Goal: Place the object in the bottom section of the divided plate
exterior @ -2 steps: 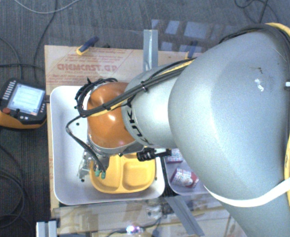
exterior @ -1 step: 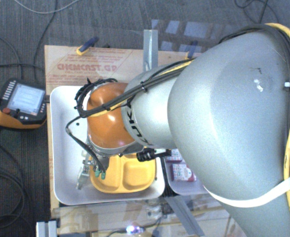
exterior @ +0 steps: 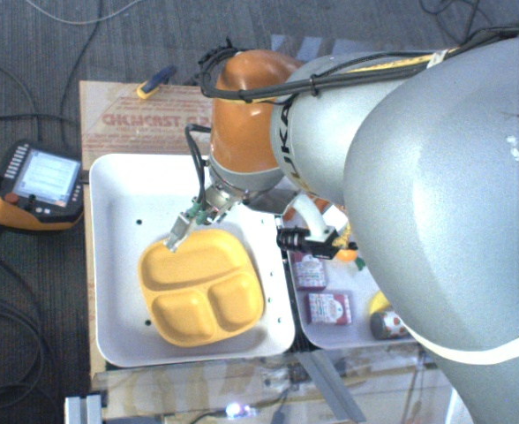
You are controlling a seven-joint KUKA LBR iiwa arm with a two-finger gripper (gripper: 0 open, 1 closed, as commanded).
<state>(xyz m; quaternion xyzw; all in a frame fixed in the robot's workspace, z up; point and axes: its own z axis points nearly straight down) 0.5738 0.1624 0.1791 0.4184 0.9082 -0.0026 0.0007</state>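
**Getting over the plate's bottom section**

While my tool (exterior: 182,230) hangs at the upper left rim of the yellow divided plate (exterior: 202,287) in the left bin (exterior: 118,193), I cannot tell whether it is parted or what it carries. I judge the object is still among the packets (exterior: 321,290) in the right bin, and any drop should fall well inside the section nearest the camera, clear of the ridges

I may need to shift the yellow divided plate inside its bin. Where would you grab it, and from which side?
Grip the raised outer rim of the divided plate, probably at its upper-left edge near the end effector, coming straight down from above. The plate lies flat in the left bin, so only the thin rim offers a pinch; bare bin floor there leaves room.
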